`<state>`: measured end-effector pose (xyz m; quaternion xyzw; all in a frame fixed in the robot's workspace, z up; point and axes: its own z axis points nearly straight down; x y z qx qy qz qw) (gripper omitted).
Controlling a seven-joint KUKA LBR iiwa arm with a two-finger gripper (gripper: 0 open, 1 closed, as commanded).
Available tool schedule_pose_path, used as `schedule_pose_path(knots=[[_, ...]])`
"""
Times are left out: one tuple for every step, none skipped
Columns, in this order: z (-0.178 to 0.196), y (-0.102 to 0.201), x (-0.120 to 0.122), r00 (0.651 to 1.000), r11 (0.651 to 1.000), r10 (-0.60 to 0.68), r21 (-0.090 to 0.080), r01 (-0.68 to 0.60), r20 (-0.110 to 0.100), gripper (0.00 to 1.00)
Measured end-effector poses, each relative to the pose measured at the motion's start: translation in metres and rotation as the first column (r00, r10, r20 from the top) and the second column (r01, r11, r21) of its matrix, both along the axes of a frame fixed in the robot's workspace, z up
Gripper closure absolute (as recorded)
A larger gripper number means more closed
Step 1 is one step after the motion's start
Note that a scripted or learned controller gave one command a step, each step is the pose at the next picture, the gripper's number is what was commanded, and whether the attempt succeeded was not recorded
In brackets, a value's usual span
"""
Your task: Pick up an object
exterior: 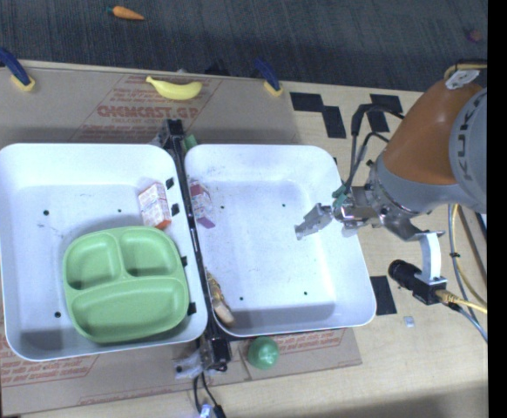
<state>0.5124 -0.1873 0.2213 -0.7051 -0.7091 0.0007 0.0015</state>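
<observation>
- The gripper [310, 225] is seen low over the right bin [323, 307], near its right wall; whether it is open cannot be told
- A small carton [154, 204] lies in the left bin [10, 233], beside the green tray [127, 284]

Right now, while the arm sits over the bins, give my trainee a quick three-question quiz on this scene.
1. True or false: the green tray lies in the right bin.
2. Which lies outside both bins? A) the carton B) the banana C) the tray
3. Fill in: the gripper hangs over the ____ bin.

Key: 1 false, it lies in the left bin. 2 B, on the cardboard beyond them. 3 right.
</observation>
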Motion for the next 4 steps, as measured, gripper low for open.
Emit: schedule_pose_path(knots=[[-0.023, -0.023, -0.033, 1.0, 1.0, 0.0, -0.002, 0.0, 0.0, 0.0], [-0.079, 0.004, -0.036, 1.0, 1.0, 0.002, 0.0, -0.002, 0.0, 0.0], [-0.072, -0.023, 0.103, 1.0, 1.0, 0.0, -0.001, 0.0, 0.003, 0.0], [-0.113, -0.024, 0.017, 1.0, 1.0, 0.0, 0.0, 0.0, -0.002, 0.0]])
